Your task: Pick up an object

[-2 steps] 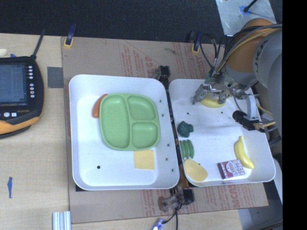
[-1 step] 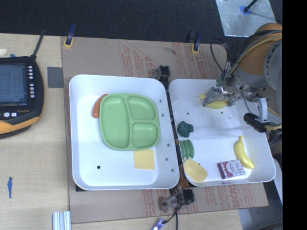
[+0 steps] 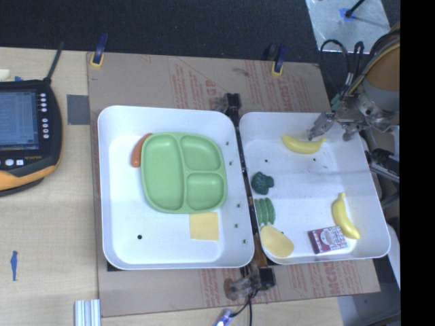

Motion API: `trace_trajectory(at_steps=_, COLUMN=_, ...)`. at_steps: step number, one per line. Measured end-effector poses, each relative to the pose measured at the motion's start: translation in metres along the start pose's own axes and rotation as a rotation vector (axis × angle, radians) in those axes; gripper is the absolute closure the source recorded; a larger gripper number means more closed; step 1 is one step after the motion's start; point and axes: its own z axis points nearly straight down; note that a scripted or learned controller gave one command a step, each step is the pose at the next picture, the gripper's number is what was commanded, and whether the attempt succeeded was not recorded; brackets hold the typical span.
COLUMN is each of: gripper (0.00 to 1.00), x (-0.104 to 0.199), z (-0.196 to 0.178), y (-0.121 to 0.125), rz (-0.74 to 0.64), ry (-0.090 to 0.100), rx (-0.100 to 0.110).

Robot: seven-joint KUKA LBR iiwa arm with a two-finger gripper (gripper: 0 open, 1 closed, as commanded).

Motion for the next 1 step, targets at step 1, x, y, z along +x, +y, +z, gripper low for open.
trace_trajectory(at_steps=1, gripper=0.00, x=0.0090, z=0.0203, y=-0.0007, rz=-0.003, ry=0.000, rx=0.004)
